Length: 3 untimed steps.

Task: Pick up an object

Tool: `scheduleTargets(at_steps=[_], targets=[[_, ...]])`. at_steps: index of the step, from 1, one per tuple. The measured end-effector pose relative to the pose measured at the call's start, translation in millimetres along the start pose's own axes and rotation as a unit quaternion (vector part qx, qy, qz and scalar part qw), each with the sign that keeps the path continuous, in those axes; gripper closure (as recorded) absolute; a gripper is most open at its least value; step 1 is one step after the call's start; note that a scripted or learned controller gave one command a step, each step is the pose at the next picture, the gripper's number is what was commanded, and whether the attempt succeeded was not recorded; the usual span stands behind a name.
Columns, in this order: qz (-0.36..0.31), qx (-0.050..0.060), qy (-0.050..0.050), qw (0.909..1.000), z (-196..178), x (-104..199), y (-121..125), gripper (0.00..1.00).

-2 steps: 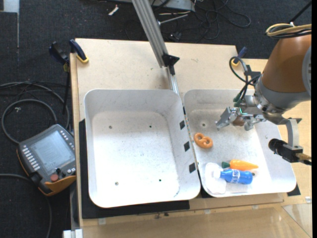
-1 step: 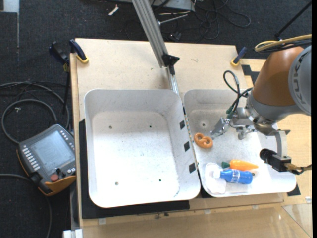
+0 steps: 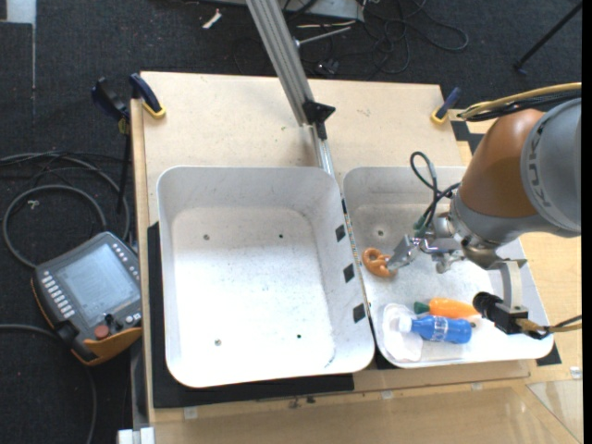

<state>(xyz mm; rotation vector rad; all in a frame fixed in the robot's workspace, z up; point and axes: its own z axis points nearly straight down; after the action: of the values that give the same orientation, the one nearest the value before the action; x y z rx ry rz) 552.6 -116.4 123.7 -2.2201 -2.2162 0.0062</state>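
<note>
Gripper [image 3: 400, 260] low in right bin [image 3: 370, 192], at orange ring [image 3: 376, 262] by left wall. Jaws state unclear. Bottles [image 3: 442, 327] near front edge.

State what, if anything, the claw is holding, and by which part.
It cannot be told. The claw sits right against the small orange ring-shaped object in the right bin, but no grip on it is visible.
</note>
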Motion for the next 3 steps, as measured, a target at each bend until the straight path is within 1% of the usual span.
scheduleTargets(at_steps=[1, 2, 3], targets=[[0.0, -0.005, 0.001, 1.0, 25, 0, 3, 0.0], [-0.001, -0.007, 0.0, 1.0, 13, 0, 4, 1.0], [-0.002, -0.005, -0.001, 1.0, -34, -9, 8, 1.0]])
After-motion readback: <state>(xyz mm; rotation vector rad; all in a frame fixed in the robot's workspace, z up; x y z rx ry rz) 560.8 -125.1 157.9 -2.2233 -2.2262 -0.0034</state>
